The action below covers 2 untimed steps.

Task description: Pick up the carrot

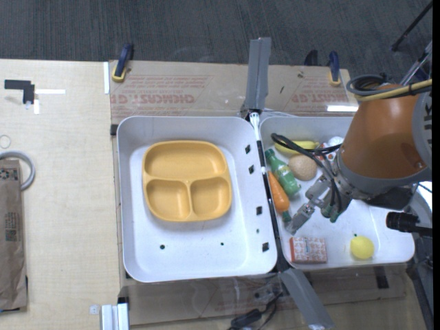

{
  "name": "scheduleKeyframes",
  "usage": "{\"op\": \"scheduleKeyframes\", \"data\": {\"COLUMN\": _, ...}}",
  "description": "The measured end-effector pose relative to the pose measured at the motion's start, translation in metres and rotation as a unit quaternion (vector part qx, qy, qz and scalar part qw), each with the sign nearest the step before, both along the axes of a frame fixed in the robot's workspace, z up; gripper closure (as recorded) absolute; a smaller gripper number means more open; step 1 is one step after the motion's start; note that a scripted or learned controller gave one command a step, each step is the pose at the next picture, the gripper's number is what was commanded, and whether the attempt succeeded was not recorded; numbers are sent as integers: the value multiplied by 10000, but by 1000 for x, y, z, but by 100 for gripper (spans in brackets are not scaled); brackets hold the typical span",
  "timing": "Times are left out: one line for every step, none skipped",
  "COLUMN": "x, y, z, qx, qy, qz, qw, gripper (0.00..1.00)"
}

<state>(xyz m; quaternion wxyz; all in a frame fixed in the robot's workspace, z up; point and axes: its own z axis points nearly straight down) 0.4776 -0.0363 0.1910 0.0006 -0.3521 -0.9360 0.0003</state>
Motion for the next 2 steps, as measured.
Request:
{"op": "scheduleKeyframes", "data": {"x": 0, "y": 55, "z": 0, "qx": -2, "qy": -5, "qz": -192, "qw": 9998, "gripper": 0}}
{"op": "scheduleKeyframes", "data": {"x": 0, "y": 2, "z": 0, "qx": -4, "qy": -2, "qz": 64, "qw": 10000, "gripper": 0}}
